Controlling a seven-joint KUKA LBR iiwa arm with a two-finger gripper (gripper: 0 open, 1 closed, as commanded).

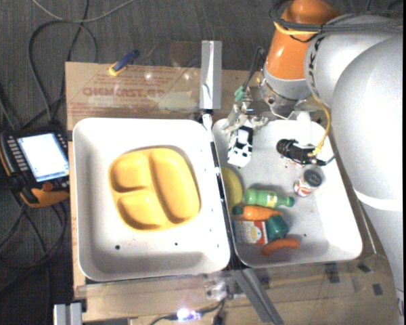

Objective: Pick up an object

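White-and-black toy (240,147) sits in the upper left corner of the right bin (338,239), long axis roughly up-down in frame. Gripper (247,117) hangs directly above it, toward frame top. Whether it has hold of the toy: cannot tell. Other items cluster lower in the bin.

Grey arm (365,100) entered from 3 o'clock, bulky link filling the right side. Orange band (294,42) sat at 1 o'clock, above the wrist. Wrist pointed down toward 9 o'clock. Gripper (242,124) hung below the wrist, just right of frame centre, fingers aimed downward.
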